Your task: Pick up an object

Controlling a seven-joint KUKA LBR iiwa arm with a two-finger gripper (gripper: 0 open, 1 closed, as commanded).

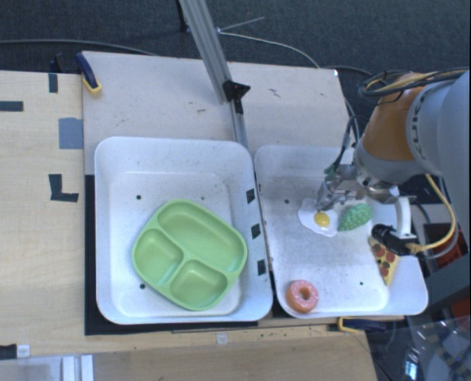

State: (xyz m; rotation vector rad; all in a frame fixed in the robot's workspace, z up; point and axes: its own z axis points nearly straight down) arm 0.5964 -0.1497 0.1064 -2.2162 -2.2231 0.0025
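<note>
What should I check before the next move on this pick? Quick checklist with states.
1. Gripper over the right bin: ok.
2. Gripper lined up with the fried egg: ok, just above it.
3. Egg between the fingers: cannot tell.
4. Neighbours clear of the egg: not ok, green leafy toy touches or nearly touches it.
5. Donut and pizza slice out of the way: ok.
6. Green plate sits in the left bin, away from the arm: ok.
</note>
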